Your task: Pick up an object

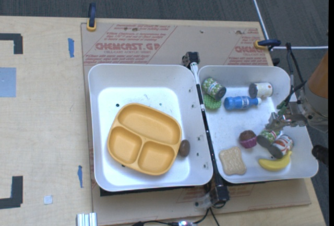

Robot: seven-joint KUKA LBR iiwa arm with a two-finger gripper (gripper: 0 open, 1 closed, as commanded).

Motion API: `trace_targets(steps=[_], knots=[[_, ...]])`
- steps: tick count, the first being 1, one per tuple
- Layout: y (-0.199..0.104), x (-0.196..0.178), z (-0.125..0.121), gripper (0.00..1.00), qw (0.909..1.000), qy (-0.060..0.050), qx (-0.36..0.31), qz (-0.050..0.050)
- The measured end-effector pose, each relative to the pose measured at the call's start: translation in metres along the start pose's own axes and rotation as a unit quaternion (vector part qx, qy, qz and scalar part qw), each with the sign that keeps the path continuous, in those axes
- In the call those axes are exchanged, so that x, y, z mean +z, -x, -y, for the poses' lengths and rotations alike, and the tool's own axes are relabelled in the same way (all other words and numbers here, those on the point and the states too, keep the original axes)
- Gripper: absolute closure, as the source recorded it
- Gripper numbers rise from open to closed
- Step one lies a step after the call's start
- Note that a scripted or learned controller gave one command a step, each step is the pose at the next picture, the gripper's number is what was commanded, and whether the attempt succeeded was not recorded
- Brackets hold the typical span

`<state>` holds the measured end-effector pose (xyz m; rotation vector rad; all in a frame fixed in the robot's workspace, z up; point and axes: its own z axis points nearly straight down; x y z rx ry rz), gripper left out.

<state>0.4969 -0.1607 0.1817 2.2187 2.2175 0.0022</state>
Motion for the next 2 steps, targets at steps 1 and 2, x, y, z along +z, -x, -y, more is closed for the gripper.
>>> trace_targets(steps=[1, 2], knots=[[0.063, 0.008, 0.017, 1.0, 1.0, -0.001, 0.0, 0.0], [0.064, -0.011, 0.016, 1.0, 1.0, 0.0, -0.001, 0.0]])
